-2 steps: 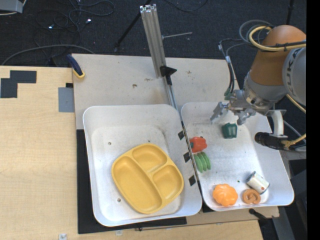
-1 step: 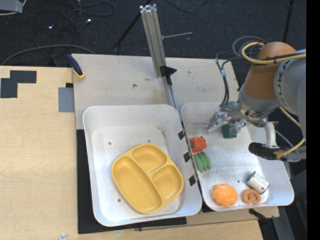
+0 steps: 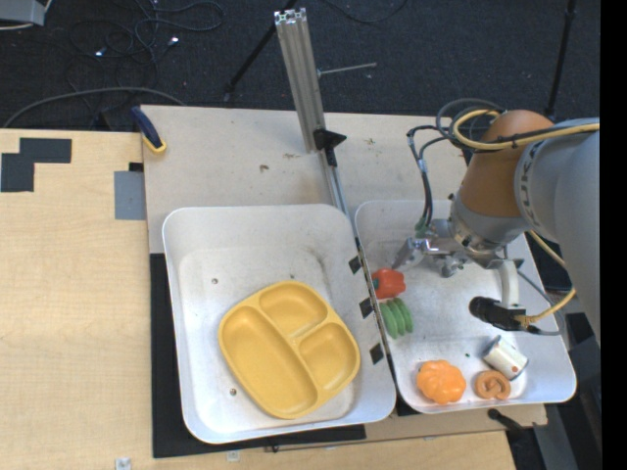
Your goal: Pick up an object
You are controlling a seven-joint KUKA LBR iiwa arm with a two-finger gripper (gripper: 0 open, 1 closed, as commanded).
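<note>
Gripper [image 3: 416,251] over right bin [image 3: 558,385] — beside red toy [image 3: 389,283], green toy [image 3: 397,317]

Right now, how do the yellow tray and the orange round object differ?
The yellow tray lies in the left bin; the orange round object sits in the right bin. The yellow tray is flat, three-compartment and far larger; the orange round object is small and rounded. The gripper touches neither.

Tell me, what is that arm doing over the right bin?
End effector low in right white bin, grip state unclear. Nearest: small red toy, ridged green toy beside it. Orange round toy farther off. Nothing seen held.
</note>
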